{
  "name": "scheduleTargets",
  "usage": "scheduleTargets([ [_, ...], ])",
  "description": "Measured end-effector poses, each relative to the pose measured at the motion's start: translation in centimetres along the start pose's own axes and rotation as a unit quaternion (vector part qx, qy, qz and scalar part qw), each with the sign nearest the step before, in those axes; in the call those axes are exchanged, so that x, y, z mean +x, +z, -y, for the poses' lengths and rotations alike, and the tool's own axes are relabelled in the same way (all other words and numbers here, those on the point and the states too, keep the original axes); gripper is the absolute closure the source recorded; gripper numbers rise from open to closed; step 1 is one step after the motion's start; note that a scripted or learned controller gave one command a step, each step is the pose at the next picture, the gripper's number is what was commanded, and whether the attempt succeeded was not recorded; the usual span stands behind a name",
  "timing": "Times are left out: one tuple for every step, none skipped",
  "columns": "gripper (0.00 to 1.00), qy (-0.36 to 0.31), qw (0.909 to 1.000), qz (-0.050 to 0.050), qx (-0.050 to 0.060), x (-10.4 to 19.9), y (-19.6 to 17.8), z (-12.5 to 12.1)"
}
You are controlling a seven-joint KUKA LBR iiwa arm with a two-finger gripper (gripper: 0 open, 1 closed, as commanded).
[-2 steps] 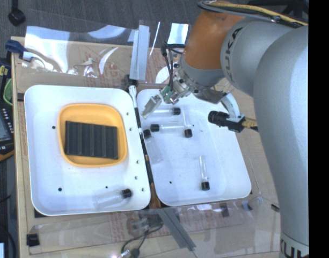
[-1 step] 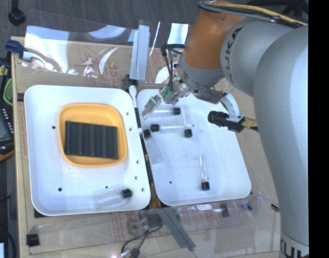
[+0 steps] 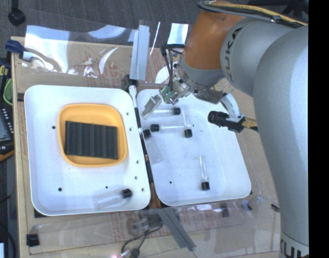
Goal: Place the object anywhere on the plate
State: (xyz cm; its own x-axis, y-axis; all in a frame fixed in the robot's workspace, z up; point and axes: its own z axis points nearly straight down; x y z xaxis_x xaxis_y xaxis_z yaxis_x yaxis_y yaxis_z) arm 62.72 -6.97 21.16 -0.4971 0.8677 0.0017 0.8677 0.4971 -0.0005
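A yellow plate with a dark ridged insert lies in the left bin. One clear vial with a black cap rests in that bin's near part, off the plate. Several more clear, black-capped vials lie in the right bin: one at the far left, one just below it, and one standing lengthwise nearer the front. My gripper hangs low over the right bin's far left corner, beside the topmost vial. I cannot make out anything held in it.
A ridge divides the two bins. The grey arm with its orange band covers the right bin's far right side. A metal bar and clear plastic sheeting sit behind the bins.
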Motion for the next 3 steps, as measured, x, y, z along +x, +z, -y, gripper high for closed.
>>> scheduleTargets([
  [0.0,0.0,1.0,0.0,0.0,0.0,0.0,0.0],
  [0.0,0.0,1.0,0.0,0.0,0.0,0.0,0.0],
  [0.0,0.0,1.0,0.0,0.0,0.0,0.0,0.0],
])
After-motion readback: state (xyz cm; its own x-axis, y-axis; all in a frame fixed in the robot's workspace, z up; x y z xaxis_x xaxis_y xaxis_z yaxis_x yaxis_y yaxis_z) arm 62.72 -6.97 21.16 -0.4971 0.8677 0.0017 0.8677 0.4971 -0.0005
